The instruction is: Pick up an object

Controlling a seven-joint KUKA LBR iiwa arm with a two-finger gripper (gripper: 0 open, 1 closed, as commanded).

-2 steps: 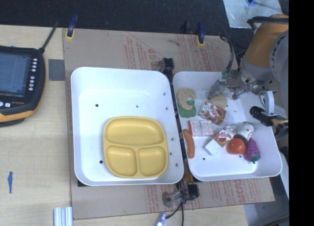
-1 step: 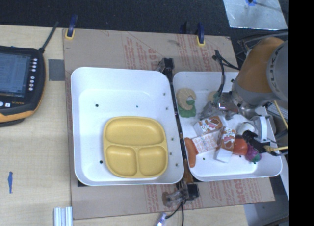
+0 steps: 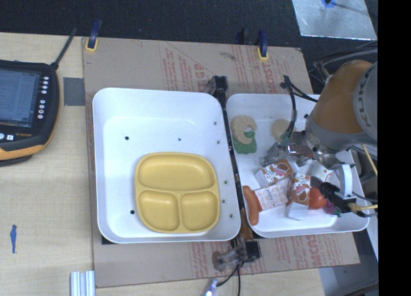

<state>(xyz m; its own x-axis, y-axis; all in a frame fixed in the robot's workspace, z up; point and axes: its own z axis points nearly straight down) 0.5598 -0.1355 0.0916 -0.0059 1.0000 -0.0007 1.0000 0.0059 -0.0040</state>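
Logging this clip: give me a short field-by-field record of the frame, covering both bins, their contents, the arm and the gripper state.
left bin: holds a yellow divided tray, lying flat
right bin: holds a pile of small items, among them red-and-white packets, an orange carrot-like piece and a tan-and-green piece
arm: reaching in over the right bin
gripper: low over the pile; finger state cannot be told
pickup: no object seen held

Grey arm point(image 3: 359, 112), rounded casing, broad orange band, black cable looping along its wrist
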